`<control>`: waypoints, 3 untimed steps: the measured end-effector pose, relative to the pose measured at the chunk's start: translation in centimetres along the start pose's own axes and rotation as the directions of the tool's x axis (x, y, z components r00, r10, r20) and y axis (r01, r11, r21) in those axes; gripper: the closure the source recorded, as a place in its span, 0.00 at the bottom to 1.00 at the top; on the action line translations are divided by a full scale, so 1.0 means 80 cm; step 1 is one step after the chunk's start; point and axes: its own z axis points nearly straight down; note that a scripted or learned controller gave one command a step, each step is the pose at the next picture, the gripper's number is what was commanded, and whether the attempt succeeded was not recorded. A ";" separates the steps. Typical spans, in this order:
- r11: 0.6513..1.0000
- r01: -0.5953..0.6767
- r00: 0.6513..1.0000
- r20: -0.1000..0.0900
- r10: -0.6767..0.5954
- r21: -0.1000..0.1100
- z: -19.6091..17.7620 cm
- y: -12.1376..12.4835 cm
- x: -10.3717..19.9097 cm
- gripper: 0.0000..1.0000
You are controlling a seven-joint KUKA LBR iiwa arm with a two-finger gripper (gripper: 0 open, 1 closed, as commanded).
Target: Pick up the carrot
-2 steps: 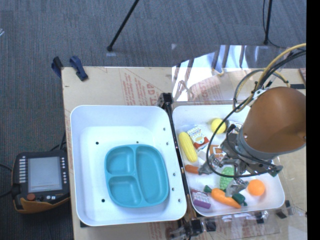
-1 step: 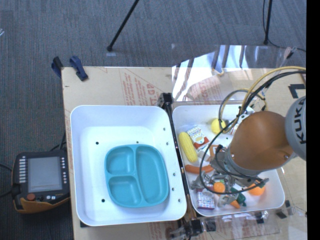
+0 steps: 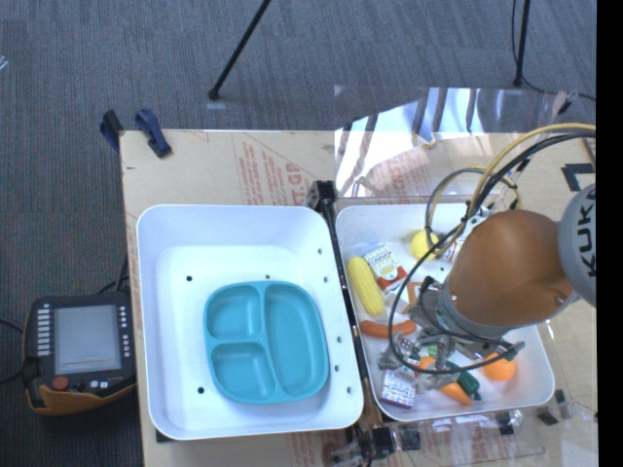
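Down over the right bin (image 3: 541,389) sits my end effector (image 3: 428,353), mostly under the arm's orange band (image 3: 511,266), so I cannot tell how it is set or whether it holds anything. Carrot (image 3: 459,390): orange body with green top, lying just below-right of the end effector on the bin floor, near the front wall. Another orange piece (image 3: 500,369) lies further right of it. A long orange-red piece (image 3: 374,328) lies just left of the end effector, with a corn cob (image 3: 365,284) up-left of it, a small printed packet (image 3: 381,259) beside that, and a yellow round item (image 3: 422,242) above. A small purple-white packet (image 3: 398,388) is below-left. Well to the left, the left bin (image 3: 156,261) holds a teal divided plate (image 3: 265,341). Both bins rest on the tabletop (image 3: 243,163).
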 end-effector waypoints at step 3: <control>0.845 -0.535 0.845 0.000 0.535 0.004 -0.113 0.052 -0.178 1.00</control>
